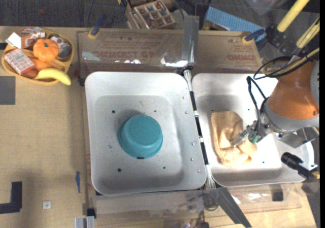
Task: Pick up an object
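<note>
I note the gripper (250, 136) down at the tan cloth (228, 135) in the right bin (264, 168); I cannot tell how its fingers stand. Risk: limp fabric may slip free on lifting, or only a fold gets pinched. The left bin (101, 120) holds an overturned teal bowl (141, 136).

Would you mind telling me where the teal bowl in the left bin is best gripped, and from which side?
The teal bowl appears to lie upside down in the middle of the left bin, base up, so there is no open rim to pinch. I would come straight down from above and close the fingers across its raised round base, or span its sloping sides if they open wide enough.
</note>
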